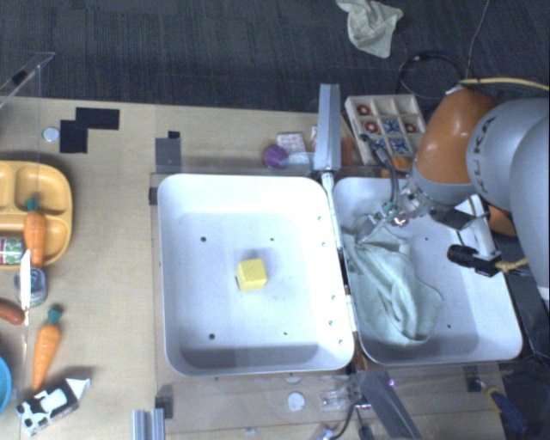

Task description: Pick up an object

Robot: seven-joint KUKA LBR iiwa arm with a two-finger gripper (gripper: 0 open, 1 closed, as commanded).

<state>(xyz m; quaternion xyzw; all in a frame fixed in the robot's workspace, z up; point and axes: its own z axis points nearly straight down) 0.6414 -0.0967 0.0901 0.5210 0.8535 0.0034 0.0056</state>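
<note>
A small yellow block (252, 275) lies near the middle of the left white bin (189, 344). A crumpled pale grey cloth (391, 288) lies along the left side of the right bin (481, 335). My gripper (387, 220) is low in the right bin, at the cloth's upper edge and close to the wall between the bins. The grey arm with its orange band (449, 142) reaches in from the right above it. The wrist hides the contact with the cloth.
Left of the bins, a yellow tray (47, 185) and toy carrots (43, 344) lie on the bench. Behind the bins sit a purple object (274, 155) and a compartment box (385, 120). A crumpled rag (371, 24) lies on the dark floor.
</note>
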